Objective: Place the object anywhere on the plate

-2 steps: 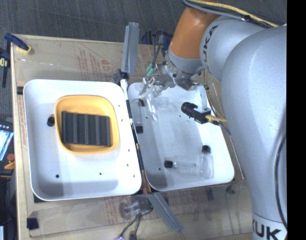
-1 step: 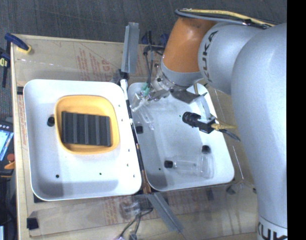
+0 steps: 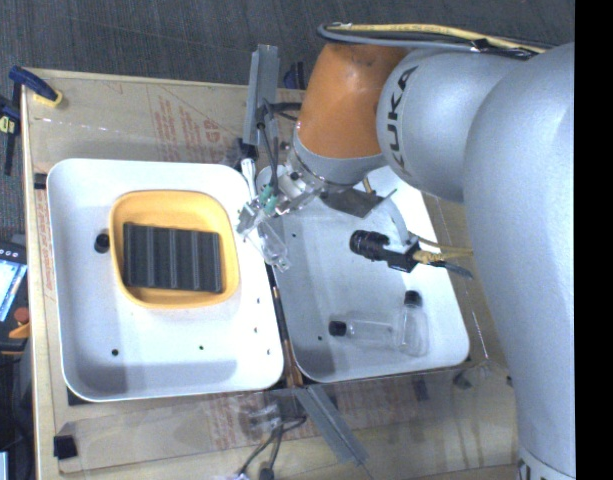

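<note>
A yellow plate with a dark ridged centre lies in the left bin. In the right bin lie a black tool with a yellow tip, a clear bottle on its side with a black cap, and a second small clear bottle. My gripper hangs over the divide between the two bins, just right of the plate's right rim and left of the black tool. I see nothing held in it.
The arm's orange band and grey body cover the right bin's far and right parts. A blue clamp sits at the bench's far left corner. A screen device lies off the left edge.
</note>
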You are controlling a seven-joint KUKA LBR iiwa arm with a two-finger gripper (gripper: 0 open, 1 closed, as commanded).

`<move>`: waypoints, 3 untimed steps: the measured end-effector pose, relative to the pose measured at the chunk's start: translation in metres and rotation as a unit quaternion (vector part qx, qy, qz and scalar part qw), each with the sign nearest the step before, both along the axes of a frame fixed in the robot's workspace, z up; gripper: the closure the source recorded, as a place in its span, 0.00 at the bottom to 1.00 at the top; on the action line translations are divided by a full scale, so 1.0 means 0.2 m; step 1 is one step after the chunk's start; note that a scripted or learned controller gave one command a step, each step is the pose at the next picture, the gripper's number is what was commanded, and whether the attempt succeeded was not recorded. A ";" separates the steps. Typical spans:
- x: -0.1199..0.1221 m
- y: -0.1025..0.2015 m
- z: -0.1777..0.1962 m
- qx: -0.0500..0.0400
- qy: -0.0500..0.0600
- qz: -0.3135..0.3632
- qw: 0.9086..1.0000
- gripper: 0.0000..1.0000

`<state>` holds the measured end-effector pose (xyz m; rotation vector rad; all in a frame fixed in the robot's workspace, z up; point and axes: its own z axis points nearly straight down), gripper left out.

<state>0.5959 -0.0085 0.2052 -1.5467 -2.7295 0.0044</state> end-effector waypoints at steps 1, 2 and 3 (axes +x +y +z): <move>-0.03 0.14 -0.07 0.000 -0.001 0.074 0.997 1.00; -0.02 0.18 -0.06 0.000 -0.002 0.144 0.990 1.00; -0.02 0.18 -0.06 0.000 -0.002 0.144 0.990 0.00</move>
